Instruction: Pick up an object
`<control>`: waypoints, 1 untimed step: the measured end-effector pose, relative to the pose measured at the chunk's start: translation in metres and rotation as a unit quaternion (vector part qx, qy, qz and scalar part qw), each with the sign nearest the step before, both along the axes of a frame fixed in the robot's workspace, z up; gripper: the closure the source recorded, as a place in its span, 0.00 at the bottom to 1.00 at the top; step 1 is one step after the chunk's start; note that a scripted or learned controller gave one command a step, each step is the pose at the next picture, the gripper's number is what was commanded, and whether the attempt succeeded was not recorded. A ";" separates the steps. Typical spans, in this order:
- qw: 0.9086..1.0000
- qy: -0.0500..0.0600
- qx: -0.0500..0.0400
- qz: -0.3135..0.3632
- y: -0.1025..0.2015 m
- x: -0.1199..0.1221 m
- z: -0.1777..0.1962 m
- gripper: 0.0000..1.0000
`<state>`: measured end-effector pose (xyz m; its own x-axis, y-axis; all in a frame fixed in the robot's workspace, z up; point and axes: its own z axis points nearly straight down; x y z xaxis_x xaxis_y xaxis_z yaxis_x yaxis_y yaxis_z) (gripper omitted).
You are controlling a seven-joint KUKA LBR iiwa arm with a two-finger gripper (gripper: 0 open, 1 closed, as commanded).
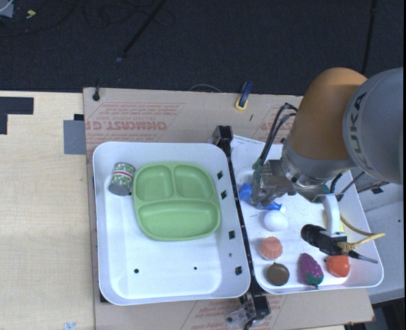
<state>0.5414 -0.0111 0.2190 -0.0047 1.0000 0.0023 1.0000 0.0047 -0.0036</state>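
On the arm (378, 126), "KUKA" lettering.

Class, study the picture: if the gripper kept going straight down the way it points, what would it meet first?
Most likely the blue object lying under the gripper in the right bin, with the white egg just beside it. Depth is hard to judge from this slanted view.

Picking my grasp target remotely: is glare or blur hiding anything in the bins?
Camera view: even lighting, soft shadows, no strong glare on the white bins; the green plate and white egg read sharply; the tool looks dark and slightly soft, its details hard to make out.
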 end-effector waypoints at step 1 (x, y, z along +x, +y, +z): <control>1.000 -0.001 -0.001 -0.002 0.006 0.004 0.019 1.00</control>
